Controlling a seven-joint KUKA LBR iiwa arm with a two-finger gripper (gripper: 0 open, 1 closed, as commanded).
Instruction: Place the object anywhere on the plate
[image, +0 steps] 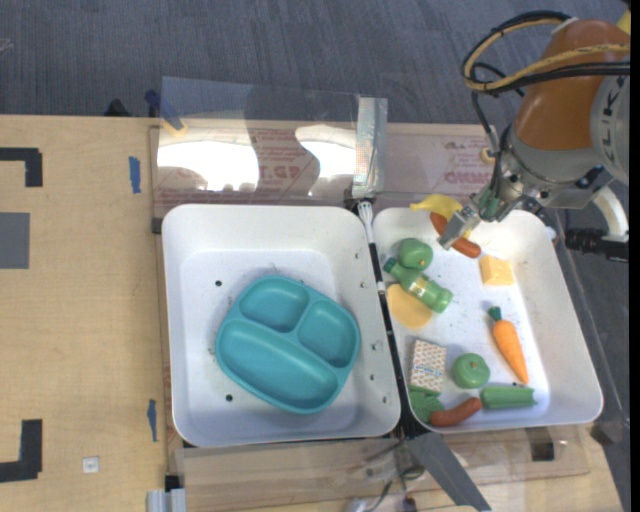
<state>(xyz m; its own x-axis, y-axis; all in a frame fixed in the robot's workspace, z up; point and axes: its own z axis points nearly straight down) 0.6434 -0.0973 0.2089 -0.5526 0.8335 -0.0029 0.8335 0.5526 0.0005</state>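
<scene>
A teal plate (290, 345) with three compartments lies in the left bin (190, 250), holding nothing. My gripper (463, 228) hangs low over the back of the right bin (570, 330). Its tip is just above a small red-orange piece (468, 248) and beside a yellow piece (434, 205). Whether it touches the red-orange piece is unclear. Toy food is scattered through the right bin: a green vegetable (412, 253), a green bottle-like piece (428, 291), a yellow slice (406, 307), a yellow wedge (497, 270) and a carrot (508, 345).
Near the right bin's front lie a checked cracker (429, 365), a green apple (470, 371), a green pod (508, 397) and a red sausage (455, 412). A ridge (378, 290) divides the bins. The arm's orange band (565, 110) and cables loom over the back right.
</scene>
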